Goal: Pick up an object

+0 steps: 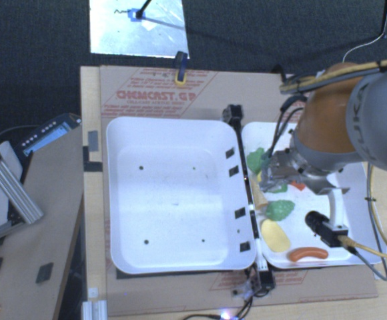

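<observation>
The right bin [357,259] holds several toy foods: a green leafy piece [255,159] near its left wall, a second green piece [279,209], a yellow lemon-like piece [274,235], an orange-red sausage [307,253] at the front, a small red bit [297,187] and a tan piece [261,199]. My gripper [271,177] hangs low over the bin's left part, between the two green pieces. The grey wrist and orange band cover its fingers.
The left bin [173,192] lies beside the right one, with black clips [241,213] along the shared wall. A black camera module [325,229] with a yellow cable sticks out from the wrist. Cardboard underlies both bins.
</observation>
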You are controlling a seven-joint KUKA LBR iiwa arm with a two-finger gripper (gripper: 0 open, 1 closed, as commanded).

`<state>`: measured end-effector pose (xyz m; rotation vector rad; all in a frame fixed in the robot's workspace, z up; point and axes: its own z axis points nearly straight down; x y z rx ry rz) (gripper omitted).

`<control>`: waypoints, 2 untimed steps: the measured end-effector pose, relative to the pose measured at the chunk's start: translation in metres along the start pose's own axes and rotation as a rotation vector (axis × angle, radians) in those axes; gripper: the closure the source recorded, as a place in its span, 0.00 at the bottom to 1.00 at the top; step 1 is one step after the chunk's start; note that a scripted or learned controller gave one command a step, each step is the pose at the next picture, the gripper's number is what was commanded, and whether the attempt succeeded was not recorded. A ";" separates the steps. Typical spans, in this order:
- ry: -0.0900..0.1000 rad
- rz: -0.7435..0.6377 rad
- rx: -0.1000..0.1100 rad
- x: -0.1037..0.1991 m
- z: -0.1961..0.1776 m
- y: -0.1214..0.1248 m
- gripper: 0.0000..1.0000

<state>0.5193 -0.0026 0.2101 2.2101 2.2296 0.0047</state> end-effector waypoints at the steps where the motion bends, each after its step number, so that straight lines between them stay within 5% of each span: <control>1: 0.003 -0.003 -0.014 0.058 -0.134 0.032 1.00; 2: 0.000 0.000 0.020 0.107 0.025 -0.010 1.00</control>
